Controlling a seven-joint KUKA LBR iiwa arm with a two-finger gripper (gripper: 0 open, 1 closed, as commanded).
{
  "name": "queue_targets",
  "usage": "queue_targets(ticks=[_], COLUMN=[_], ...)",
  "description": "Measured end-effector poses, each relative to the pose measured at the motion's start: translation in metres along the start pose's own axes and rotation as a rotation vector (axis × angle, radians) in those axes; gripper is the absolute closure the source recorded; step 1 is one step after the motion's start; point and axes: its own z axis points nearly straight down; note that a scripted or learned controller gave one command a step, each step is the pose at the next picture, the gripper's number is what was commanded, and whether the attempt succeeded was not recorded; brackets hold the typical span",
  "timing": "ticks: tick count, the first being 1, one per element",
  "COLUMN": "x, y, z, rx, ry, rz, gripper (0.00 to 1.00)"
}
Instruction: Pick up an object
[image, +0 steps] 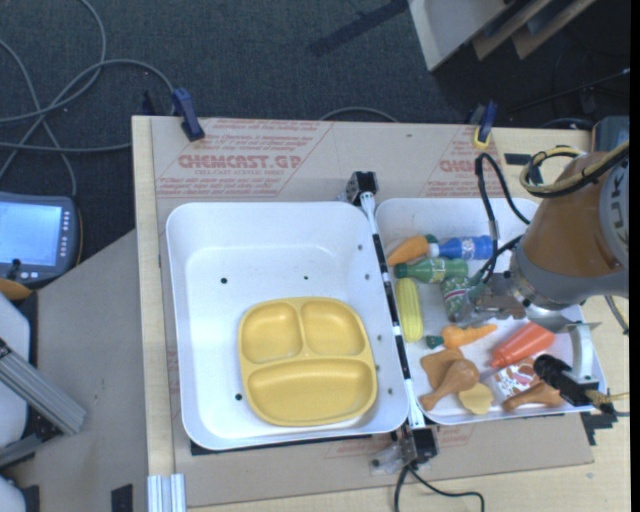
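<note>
Two shallow white bins sat side by side on bench (300, 150). Left white bin (200, 300) held yellow three-compartment plastic tray (305, 360), toward its near side. Right white bin (420, 212) held clutter of toy food: yellow corn cob (408, 308) by left wall, green bottle (435, 269), blue-capped clear bottle (462, 247), orange carrot (468, 336), red-orange bottle (520, 345), tan drumstick (450, 380). Grey arm with orange band (565, 235) reached in from right; gripper (487, 300) low over right bin, just above carrot.

Right bin (400, 212) crowded with toys (455, 375)
</note>
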Motion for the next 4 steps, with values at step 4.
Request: queue_targets(ticks=[4], x=[-0.014], y=[0.057], z=[0.032], rx=[-0.007], ry=[-0.003], rz=[-0.005], gripper=[0.00])
